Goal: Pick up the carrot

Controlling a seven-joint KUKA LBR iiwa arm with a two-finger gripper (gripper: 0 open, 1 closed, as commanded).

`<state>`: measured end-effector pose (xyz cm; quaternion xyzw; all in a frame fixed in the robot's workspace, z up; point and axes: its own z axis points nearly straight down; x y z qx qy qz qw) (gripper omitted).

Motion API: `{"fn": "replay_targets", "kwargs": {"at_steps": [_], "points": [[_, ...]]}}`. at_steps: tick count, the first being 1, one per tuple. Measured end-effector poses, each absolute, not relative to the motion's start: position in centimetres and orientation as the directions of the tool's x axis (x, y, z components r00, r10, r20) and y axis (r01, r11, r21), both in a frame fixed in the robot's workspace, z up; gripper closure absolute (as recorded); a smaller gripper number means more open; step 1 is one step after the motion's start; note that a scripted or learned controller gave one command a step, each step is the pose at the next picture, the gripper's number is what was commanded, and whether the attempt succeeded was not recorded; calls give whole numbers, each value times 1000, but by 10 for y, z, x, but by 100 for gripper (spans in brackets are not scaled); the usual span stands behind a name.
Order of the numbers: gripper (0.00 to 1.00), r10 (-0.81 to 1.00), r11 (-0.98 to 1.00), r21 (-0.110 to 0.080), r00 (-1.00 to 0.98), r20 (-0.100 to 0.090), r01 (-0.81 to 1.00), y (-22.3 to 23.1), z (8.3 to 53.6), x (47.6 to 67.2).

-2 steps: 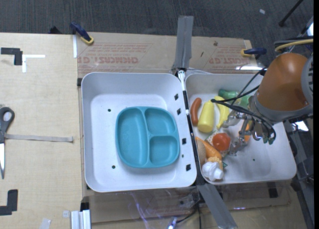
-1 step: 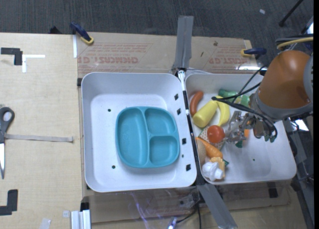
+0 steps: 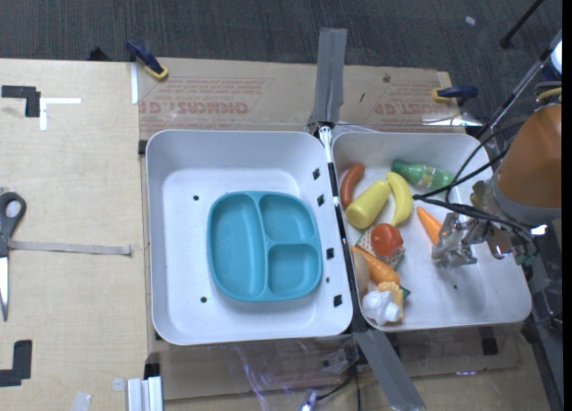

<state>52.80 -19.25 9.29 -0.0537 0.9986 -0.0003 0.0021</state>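
Diagonally lying carrot (image 3: 428,222), tip lower-right.

Glossy white plastic bins (image 3: 179,311), smooth teal plastic tray (image 3: 265,245), matt wooden bench (image 3: 67,311).

Two shallow white bins sit side by side on the bench. The left bin (image 3: 170,222) holds a teal divided plate (image 3: 265,246) lying flat near its middle. The right bin (image 3: 483,297) holds a cluster of toy food along its left side: a red sausage (image 3: 350,183), a yellow bottle (image 3: 367,203), a banana (image 3: 400,197), a tomato (image 3: 386,239), a green bottle (image 3: 420,173) and a garlic bulb (image 3: 382,304). One carrot (image 3: 429,222) lies just left of the gripper (image 3: 454,250), and a second carrot (image 3: 376,264) rests below the tomato. The arm's gripper hangs low over the right bin's floor, beside the first carrot. Scissors (image 3: 7,239) lie on the bench at far left.
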Motion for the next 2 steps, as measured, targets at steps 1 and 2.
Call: {"fn": "replay_targets", "kwargs": {"at_steps": [1, 2], "points": [[100, -66, 998, 0, -998, -6, -66, -122, 134, 564], [0, -66, 998, 0, -998, -5, -66, -122, 134, 564]]}}
